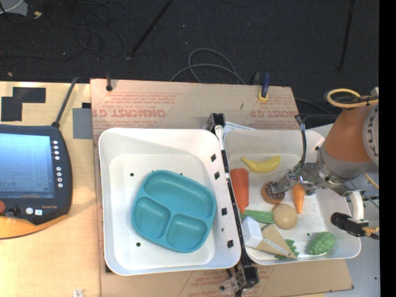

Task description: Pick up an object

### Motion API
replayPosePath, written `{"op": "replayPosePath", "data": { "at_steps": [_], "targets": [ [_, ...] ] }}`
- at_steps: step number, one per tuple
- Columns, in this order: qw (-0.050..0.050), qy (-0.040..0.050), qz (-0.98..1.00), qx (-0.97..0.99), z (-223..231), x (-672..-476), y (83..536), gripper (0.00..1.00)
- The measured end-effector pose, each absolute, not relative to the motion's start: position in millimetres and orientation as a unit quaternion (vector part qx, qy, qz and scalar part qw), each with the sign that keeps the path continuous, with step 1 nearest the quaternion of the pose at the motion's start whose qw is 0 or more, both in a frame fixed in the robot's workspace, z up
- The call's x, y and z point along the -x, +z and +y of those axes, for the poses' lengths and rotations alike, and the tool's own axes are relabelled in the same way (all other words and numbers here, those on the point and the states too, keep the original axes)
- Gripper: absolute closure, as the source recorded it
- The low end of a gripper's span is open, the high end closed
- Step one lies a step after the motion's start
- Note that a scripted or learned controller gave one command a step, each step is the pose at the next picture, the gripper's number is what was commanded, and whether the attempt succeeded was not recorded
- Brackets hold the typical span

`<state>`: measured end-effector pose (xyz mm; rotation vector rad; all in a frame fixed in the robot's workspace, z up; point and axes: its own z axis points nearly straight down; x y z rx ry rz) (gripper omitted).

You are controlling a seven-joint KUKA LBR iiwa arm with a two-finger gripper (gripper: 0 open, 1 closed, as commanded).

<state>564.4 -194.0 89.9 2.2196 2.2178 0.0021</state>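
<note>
The right bin point(337, 252) holds several toy foods. A yellow banana point(261, 163) lies near its back and a long red-orange piece point(239, 188) lies along its left wall. A brown round piece point(271, 192), a tan potato point(284, 215) and a small orange carrot point(299, 198) sit mid-bin. My gripper point(296, 181) hangs over the middle of this bin, right above the carrot's top end and beside the brown piece. I can't make out whether the carrot is in its grasp or just lies under it. The orange-banded arm point(346, 142) comes in from the right.
A green bean point(258, 216), a white block point(252, 230), a cheese wedge point(273, 242) and a green broccoli point(321, 244) crowd the right bin's front. The left bin point(117, 159) carries a teal divided plate point(174, 210). A tablet point(28, 171) lies at the far left of the bench.
</note>
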Motion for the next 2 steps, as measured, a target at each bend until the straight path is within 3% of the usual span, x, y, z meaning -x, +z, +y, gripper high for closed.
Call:
{"op": "replayPosePath", "data": {
  "at_steps": [1, 2],
  "targets": [
    [0.000, 0.0029, 0.706, -0.708, -194, -566.6, 102, 1.00],
    [0.003, 0.0037, 0.710, -0.704, -121, -585.0, 209, 1.00]
  ]
}}
